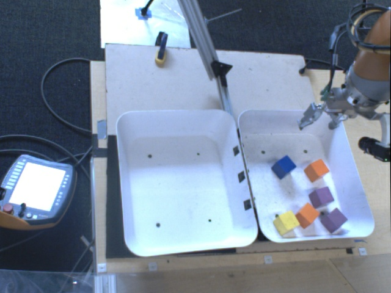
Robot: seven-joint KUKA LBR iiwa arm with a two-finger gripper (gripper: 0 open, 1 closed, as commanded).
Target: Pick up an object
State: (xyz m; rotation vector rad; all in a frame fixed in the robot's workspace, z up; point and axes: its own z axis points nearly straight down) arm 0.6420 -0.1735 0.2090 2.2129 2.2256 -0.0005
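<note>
Your pincer (322, 116) hung over the upper rim of the right bin (351, 163), its two fingers spread apart with nothing between them. Below it, on that bin's floor, lay six cubes: a blue cube (283, 166), an orange cube (316, 170) near the right wall, a purple cube (321, 196), a second orange cube (307, 215), a yellow cube (286, 223) and a second purple cube (333, 220) near the lower rim. The left bin (131, 163) sat just beside it on the pale bench (263, 78). A teach pendant (35, 189) rested on the dark carpet (49, 23) at the left, with black cable (52, 78) looping near it. A slanted metal pole (198, 29) crossed the bench top, and a yellow clamp (161, 49) gripped its far edge.
</note>
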